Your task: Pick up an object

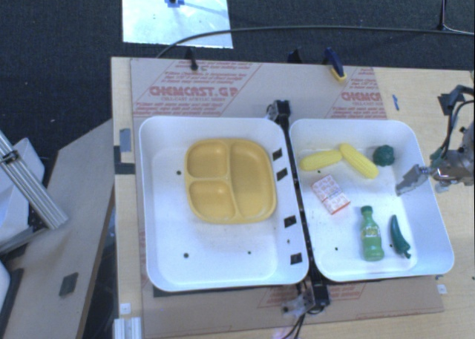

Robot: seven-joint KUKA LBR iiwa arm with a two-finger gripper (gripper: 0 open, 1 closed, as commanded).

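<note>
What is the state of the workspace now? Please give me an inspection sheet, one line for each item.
Surface: wooden bench with two white bins, left bin and right bin, side by side.
Job's things: in the right bin, two yellow corn cobs, a dark green round item, a small printed box, a green bottle, a dark green vegetable.
Clutter: yellow divided plate in the left bin.
Grippers: gripper at the right bin's right rim, holding nothing visible.
Cables: black cable arcing behind the bench.
Surroundings: dark carpet, silver sheet on the floor.
</note>
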